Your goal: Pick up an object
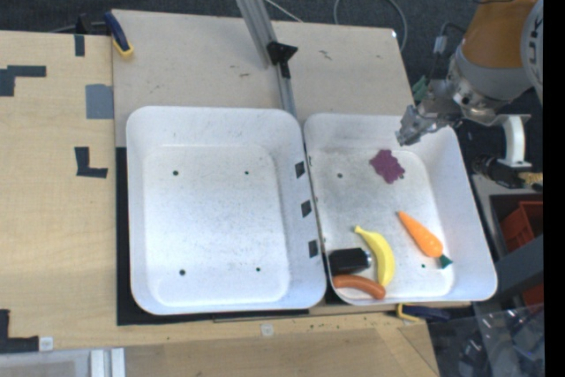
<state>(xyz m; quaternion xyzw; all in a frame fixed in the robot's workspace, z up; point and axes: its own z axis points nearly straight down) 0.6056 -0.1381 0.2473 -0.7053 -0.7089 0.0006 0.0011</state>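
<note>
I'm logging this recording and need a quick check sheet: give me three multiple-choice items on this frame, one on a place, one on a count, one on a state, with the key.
1. Which bin holds the toys?
A. The left bin
B. The right bin
C. Both bins

2. How many items lie in that bin?
A. Three
B. Five
C. Seven

3. Where is the gripper relative to the purple grape bunch?
A. Above the bin's far right rim, apart from it
C. Closed around it
B. Lifting it over the left bin

Key:
1 B: the banana, carrot, purple grape bunch, black block and red sausage all lie in the right bin.
2 B: those five are what lies there.
3 A: the gripper sits up and right of the bunch, with bare bin floor between them.
</note>
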